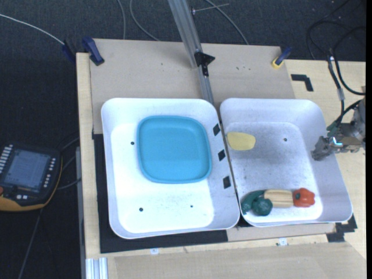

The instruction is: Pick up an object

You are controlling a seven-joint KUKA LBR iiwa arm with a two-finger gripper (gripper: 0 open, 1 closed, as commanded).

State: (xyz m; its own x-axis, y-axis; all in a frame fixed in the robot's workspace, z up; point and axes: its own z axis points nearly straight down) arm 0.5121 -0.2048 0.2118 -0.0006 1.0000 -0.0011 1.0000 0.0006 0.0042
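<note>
The right bin (pixel 264 105) holds a pale yellow lump (pixel 240 141) near its left wall. Along its front wall lie a dark green piece (pixel 257 204), a tan cylinder (pixel 279 198) and a red piece (pixel 303 197), touching in a row. My gripper (pixel 323 150) hovers at the right bin's right rim, well apart from all of them, with nothing visibly in it. A square blue plate (pixel 174 149) lies in the left bin (pixel 163 217).
A slanted metal post (pixel 185 22) rises behind the gap between the bins. A blue clamp (pixel 92 50) and a yellow clamp (pixel 282 56) grip the board's back edge. A handheld control unit (pixel 26 176) lies on the floor at the left, and cables (pixel 343 80) trail at the right.
</note>
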